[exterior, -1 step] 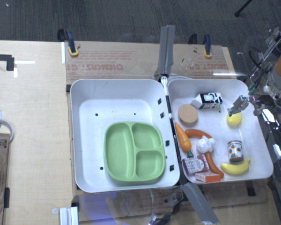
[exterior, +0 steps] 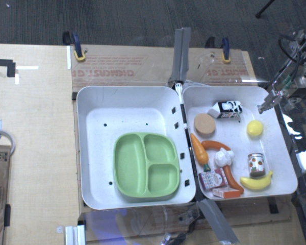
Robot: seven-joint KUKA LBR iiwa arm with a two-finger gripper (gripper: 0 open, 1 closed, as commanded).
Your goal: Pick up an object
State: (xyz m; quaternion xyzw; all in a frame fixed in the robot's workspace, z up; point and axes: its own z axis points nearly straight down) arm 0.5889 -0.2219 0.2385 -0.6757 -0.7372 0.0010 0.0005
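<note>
The right bin [exterior: 285, 152] holds several toy foods. Among them are a black-and-white milk carton [exterior: 228, 109], a tan round bun [exterior: 204, 125], a yellow lemon [exterior: 254, 128], a carrot [exterior: 199, 148], a red sausage [exterior: 229, 172], a white garlic bulb [exterior: 223, 158], a small jar [exterior: 255, 163], a banana [exterior: 256, 181], a pink carton [exterior: 210, 179] and an orange box [exterior: 227, 192]. My gripper [exterior: 268, 103] hangs over the bin's upper right corner, above and right of the lemon, with nothing seen in it.
A green divided plate [exterior: 146, 164] lies in the left bin [exterior: 92, 137]. A grey divider post [exterior: 181, 55] stands between the bins at the back. Clamps [exterior: 77, 49] hold cardboard behind them. Cables and a stand crowd the right edge.
</note>
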